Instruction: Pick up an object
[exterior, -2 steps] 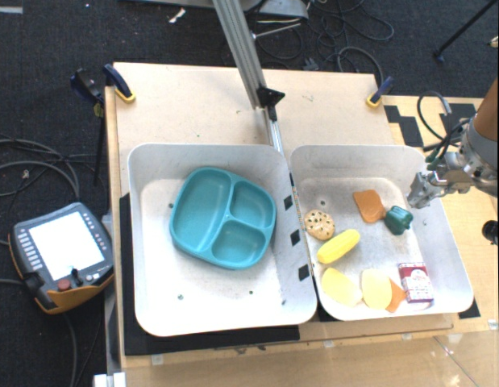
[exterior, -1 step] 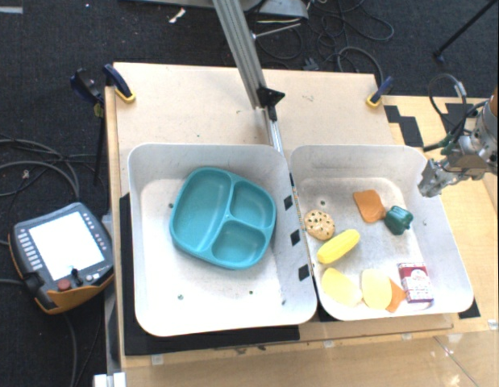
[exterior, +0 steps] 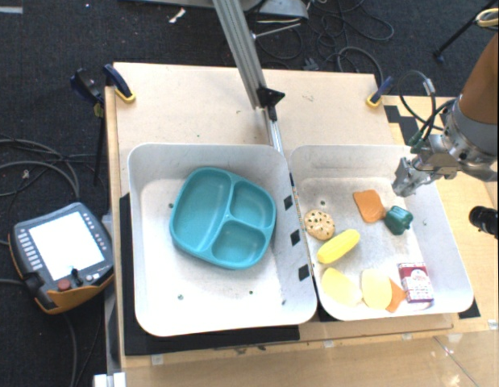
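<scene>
Camera view: tool [exterior: 404,182] near right bin [exterior: 455,240] rim.

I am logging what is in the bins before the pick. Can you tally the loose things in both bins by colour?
Yellow: 3
Orange: 1, the flat piece
Teal: 2, the divided plate and the small object
Tan: 1, the cookie
Red and white: 1, the small box
Total: 8

Grey arm [exterior: 467,139], orange band, black cables
</scene>
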`<state>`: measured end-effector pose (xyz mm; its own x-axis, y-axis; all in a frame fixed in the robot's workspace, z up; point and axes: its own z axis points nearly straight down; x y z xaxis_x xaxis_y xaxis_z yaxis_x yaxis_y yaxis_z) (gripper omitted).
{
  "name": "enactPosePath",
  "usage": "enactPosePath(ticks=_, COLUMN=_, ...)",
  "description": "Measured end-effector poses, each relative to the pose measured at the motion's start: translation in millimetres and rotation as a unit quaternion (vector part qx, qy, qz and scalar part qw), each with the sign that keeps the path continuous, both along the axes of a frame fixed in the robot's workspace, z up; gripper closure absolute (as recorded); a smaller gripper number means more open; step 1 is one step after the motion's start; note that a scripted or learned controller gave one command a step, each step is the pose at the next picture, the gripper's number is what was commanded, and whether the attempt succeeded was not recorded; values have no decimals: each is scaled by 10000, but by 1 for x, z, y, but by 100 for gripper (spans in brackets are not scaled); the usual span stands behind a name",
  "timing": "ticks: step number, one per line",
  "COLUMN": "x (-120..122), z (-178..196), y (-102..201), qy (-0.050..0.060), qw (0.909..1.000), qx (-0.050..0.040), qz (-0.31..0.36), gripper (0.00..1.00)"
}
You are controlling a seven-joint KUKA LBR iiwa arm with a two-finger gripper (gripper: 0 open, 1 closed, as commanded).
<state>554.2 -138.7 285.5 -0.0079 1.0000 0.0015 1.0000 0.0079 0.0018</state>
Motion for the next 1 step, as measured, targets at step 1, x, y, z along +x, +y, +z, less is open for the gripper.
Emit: enactPosePath(ticks=1, x=-2, z=-16, y=46, qy=14, qw=10000, qx=-2, qz=-3, gripper=100)
